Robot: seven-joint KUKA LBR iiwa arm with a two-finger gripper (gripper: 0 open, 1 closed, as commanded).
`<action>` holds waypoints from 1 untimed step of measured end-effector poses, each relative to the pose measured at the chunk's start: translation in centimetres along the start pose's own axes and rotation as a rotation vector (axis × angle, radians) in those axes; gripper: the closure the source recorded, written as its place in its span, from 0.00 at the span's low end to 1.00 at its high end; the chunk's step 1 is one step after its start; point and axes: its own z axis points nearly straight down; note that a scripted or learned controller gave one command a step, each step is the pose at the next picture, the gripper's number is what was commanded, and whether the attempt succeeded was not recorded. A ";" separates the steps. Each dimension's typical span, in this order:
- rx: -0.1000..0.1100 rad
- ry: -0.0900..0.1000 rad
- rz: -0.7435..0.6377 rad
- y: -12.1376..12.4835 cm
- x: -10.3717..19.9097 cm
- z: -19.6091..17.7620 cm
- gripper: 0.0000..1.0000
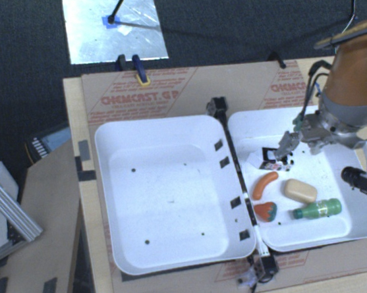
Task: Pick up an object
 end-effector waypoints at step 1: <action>-0.003 0.000 -0.002 0.1 0.0 -1.1 1.00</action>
